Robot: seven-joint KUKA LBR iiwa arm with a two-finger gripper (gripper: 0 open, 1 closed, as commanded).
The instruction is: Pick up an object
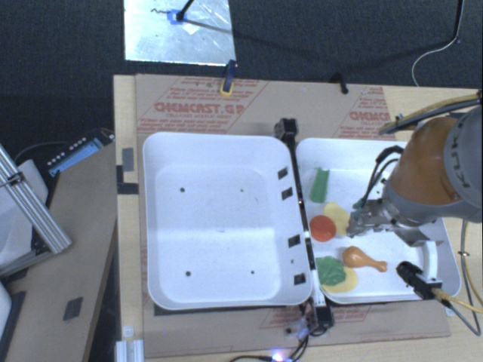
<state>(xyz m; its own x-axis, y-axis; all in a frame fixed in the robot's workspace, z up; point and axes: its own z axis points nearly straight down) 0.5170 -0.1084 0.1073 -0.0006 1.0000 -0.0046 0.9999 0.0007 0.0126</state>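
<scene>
The gripper (359, 222) hangs low in the right bin (351, 151), just right of the tomato (323, 228) and above the drumstick (364, 259). Its grip state cannot be told, as it looks blurred from here.

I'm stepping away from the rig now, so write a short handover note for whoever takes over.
Gripper: low in the right bin, among the toys; finger state unclear, nothing visibly held.
Objects, all in the right bin: green block, red ball, orange drumstick, green leafy piece, two yellow pieces, partly covered.
Done: arm positioned over the objects.
Left: grasp one and lift it.
</scene>
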